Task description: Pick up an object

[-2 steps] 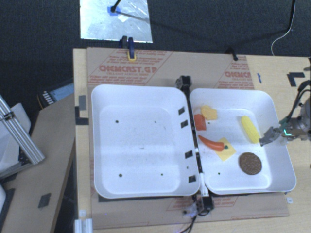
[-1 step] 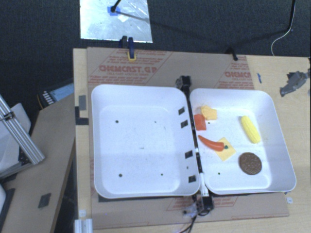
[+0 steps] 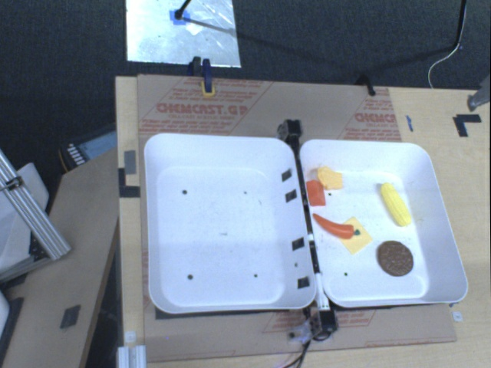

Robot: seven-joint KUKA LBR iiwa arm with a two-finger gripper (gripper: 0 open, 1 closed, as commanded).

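corn (image 3: 395, 204), cookie (image 3: 395, 257), chili (image 3: 334, 225) in rt bin (image 3: 441, 205).

Bench (image 3: 253, 102) bears cardboard sheet, two white bins: left (image 3: 222, 228), right (image 3: 437, 205) side by side, touching.

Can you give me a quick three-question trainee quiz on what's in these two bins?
1. True or false: the corn lies in the right bin.
2. Which item sits nearest that bin's front right corner? A) chili B) brown disc C) red block
3. Fill in: the chili's tip rests on a yellow ____.

Key: 1 true; 2 B; 3 square.
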